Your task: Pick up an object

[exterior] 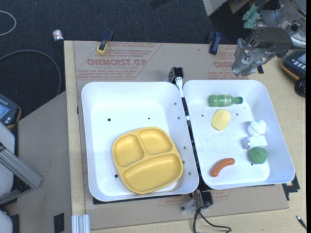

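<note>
The right bin holds several small items: a green bottle lying on its side, a yellow rounded piece, a crumpled white object, a white block, a green ball-like item and an orange-red sausage. My gripper hangs above the bench just beyond the right bin's far edge, up and to the right of the green bottle. It is open, with nothing between its fingers.
The left bin holds a yellow divided plate at its near side. A black clip sits where the two bins meet at the back. Clamps pin the cardboard base.
</note>
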Robot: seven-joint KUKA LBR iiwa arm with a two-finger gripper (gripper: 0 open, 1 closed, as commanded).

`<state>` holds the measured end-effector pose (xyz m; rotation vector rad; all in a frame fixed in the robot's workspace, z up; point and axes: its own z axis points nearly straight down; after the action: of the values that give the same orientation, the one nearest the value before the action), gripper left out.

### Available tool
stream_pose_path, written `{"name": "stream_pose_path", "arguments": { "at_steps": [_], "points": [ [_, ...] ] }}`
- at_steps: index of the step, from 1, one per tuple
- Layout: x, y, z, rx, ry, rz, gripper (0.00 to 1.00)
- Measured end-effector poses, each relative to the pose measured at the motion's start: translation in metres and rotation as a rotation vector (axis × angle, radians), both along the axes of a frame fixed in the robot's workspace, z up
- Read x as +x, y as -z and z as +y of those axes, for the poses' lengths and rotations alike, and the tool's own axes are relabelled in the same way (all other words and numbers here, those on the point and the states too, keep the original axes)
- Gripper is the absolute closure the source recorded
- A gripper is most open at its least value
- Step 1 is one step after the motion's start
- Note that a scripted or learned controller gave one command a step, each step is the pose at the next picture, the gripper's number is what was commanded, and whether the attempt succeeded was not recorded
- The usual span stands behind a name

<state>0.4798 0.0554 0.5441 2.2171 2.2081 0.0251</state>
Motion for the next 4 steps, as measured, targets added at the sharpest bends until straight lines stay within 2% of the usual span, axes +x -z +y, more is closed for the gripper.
{"name": "stream_pose_path", "arguments": {
  "at_steps": [1, 2, 3, 4],
  "points": [
    [-0.001, 0.106, 0.021, -0.004, -0.005, 0.031, 1.0],
    [-0.002, 0.21, -0.076, -0.005, 0.008, 0.032, 1.0],
    [0.0, 0.064, 0.013, 0.003, -0.015, 0.002, 1.0],
    [0.0, 0.12, 0.019, -0.004, -0.006, 0.027, 1.0]
  ]
}}
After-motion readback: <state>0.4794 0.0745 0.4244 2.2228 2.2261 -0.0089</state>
